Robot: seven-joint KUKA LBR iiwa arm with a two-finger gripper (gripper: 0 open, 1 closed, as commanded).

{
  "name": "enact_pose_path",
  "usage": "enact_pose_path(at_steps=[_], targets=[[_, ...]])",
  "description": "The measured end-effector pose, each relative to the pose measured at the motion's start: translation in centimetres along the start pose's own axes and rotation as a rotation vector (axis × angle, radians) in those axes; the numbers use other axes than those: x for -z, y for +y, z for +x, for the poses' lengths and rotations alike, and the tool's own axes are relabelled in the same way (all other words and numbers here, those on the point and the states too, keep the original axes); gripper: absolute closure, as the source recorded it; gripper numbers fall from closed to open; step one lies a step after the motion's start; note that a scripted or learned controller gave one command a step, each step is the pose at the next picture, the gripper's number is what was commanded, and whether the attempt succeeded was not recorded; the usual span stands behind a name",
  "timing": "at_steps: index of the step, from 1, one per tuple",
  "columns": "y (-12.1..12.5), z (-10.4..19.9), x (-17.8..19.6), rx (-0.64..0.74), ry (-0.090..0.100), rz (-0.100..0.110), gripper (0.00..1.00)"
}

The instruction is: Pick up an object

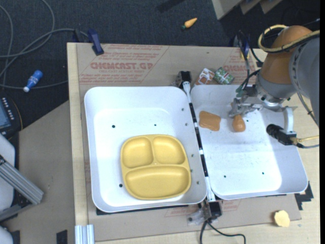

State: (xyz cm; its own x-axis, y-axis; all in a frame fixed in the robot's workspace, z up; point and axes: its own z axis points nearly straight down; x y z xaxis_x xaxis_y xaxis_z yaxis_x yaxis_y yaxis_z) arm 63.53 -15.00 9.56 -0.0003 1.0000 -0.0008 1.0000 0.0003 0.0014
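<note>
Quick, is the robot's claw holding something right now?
Gripper: just above the small orange object in the right bin; whether it is open, shut or holding it cannot be told.

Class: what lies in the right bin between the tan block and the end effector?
In the camera view, a small orange piece lies between the tan block and the end effector.

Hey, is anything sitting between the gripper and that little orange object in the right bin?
Nothing visible. The gripper hangs right over the small orange object in the right bin. The tan block lies apart, toward the bin divider, clear of that gap.
</note>
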Motion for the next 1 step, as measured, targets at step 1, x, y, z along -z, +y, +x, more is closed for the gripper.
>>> enact_pose_path(at_steps=[1], targets=[[-3.35,9.15,9.45,0.007,0.003,-0.003,1.0]])
